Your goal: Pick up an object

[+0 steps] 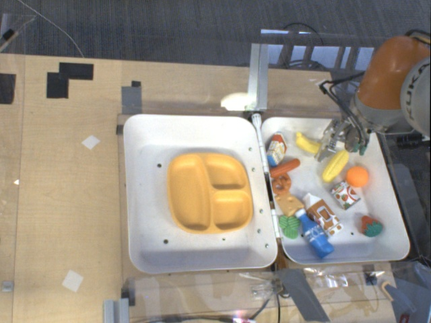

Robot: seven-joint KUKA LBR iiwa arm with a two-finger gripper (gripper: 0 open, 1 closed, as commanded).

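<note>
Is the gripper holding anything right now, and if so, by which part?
It cannot be told. The gripper sits low in the right bin, right at the upper end of a yellow corn cob, but no object shows between its fingers.

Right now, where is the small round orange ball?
The small round orange ball lies in the right-hand white bin, toward its right wall, just right of the yellow corn cob and directly above the strawberry-printed carton.
</note>
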